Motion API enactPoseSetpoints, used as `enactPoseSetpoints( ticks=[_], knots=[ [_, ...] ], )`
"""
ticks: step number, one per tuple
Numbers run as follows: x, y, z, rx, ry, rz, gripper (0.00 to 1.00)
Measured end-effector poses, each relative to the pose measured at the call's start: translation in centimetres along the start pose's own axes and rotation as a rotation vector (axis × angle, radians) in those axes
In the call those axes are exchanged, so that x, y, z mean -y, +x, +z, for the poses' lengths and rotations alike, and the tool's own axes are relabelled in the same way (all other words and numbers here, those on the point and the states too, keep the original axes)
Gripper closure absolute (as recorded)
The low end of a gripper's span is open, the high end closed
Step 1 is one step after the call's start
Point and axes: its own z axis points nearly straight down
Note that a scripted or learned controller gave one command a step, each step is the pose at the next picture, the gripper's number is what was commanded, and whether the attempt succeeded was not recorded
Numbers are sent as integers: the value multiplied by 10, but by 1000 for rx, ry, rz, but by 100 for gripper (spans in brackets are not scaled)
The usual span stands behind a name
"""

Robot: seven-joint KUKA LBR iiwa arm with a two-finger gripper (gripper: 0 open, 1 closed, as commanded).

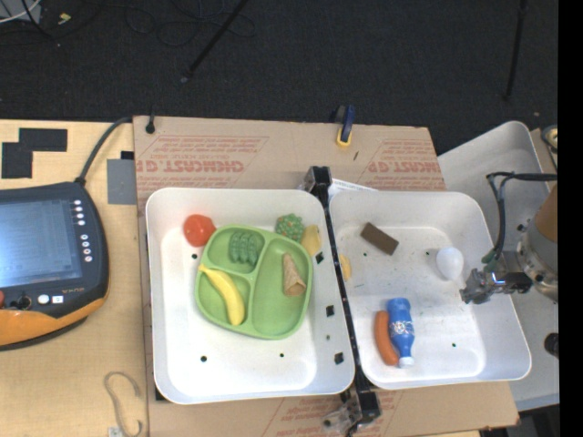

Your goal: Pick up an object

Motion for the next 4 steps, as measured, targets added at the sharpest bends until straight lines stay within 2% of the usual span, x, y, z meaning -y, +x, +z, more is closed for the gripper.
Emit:
enactPoseSetpoints(
  ticks=[1,2,4],
  knots=[
    [-1,-1,-43,0,-1,-3,100],
    [-20,51,-31,-4,5,-8,100],
    [-68,137,-48,-1,2,-8,100]
  ],
)
